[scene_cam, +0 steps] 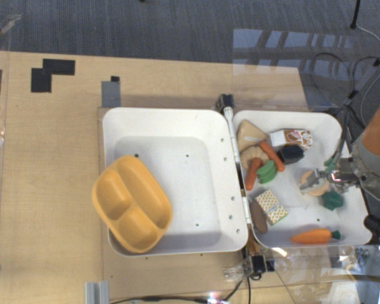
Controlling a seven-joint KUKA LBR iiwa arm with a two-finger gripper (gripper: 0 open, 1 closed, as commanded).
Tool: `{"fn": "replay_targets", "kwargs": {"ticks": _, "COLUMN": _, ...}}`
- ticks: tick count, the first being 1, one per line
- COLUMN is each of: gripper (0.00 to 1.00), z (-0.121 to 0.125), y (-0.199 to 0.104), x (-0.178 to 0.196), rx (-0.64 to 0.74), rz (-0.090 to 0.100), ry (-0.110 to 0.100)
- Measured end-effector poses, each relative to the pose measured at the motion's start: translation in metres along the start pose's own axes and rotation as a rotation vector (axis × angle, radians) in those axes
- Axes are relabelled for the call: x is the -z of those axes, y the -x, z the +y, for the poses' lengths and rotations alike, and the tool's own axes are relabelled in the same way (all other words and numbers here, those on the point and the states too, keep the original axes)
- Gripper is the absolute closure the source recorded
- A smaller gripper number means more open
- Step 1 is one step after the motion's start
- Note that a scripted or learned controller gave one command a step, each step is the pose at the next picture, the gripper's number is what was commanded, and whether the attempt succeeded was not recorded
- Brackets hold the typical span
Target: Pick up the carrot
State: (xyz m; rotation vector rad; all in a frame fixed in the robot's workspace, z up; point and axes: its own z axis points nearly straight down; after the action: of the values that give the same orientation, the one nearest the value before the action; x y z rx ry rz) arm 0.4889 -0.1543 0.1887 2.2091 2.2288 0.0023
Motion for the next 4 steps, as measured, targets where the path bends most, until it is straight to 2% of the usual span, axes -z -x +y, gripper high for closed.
{"fn": "replay_targets", "kwargs": {"ticks": 1, "gripper": 0.00, "z": 0.055, "y": 0.021, "x": -0.071, "rx": 0.015, "rz": 0.000, "ry": -0.003}}
{"fn": "replay_targets", "kwargs": {"ticks": 2, "gripper": 0.00, "z": 0.084, "y": 0.052, "x": -0.101, "rx": 0.344, "rz": -0.002, "ry": 0.007}}
{"fn": "replay_targets", "kwargs": {"ticks": 3, "gripper": 0.00, "z": 0.063, "y": 0.052, "x": -0.046, "rx": 0.634, "rz": -0.005, "ry": 0.008}}
{"fn": "replay_targets", "kwargs": {"ticks": 4, "gripper": 0.00, "z": 0.084, "y": 0.053, "x": -0.100, "rx": 0.662, "rz": -0.007, "ry": 0.010}}
